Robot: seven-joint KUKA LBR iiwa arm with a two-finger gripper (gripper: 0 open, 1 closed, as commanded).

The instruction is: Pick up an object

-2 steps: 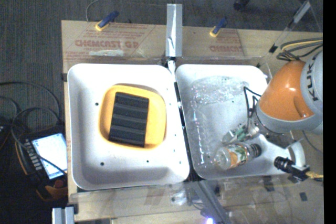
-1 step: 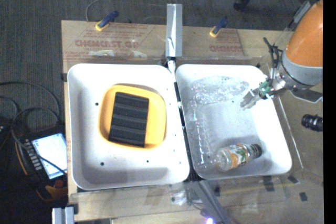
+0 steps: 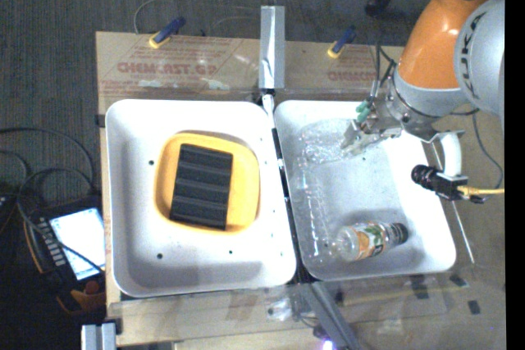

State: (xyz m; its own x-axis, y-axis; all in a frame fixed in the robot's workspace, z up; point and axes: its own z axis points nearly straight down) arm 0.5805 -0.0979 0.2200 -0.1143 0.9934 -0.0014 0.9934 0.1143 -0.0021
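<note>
Claw [image 3: 365, 127], state not discernible, hovers upper right over the right bin [image 3: 426, 258]; the clear plastic bottle [image 3: 369, 240] at lower right looks light, slippery, best gripped mid-body.

Bottle [image 3: 367, 240] in right bin [image 3: 426, 254]

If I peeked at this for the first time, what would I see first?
Probably the big orange band of the robot arm at the upper right, above the right bin. Next, the yellow tray with a black ridged block in the left bin. A clear plastic bottle lies on its side near the right bin's front edge.
</note>
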